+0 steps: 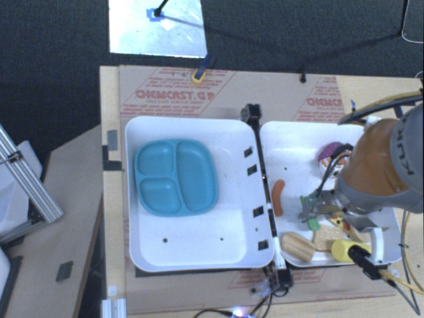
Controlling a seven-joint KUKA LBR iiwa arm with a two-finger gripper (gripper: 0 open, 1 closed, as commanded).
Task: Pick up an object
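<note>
Nearest you, along the front wall of the right bin, lie a tan bread-roll piece, a pale cracker-like piece and a yellow piece with a black end; these look like toy food. You should judge them light, stiff and smooth, so they may slip or skate if the pads close off-centre. The roll's long axis runs roughly left to right in the camera view, so take it across its short waist.

Just behind them the gripper sits low in the bin over a small green piece. You cannot tell how far it is parted or whether it has anything, since the wrist hides it.

Left of it lies the orange sausage, near the bin's left wall. Its long axis points front to back; grip it across the middle.

Farther back, a purple piece is half hidden behind the arm.

In the left bin rests a blue divided plate.
</note>
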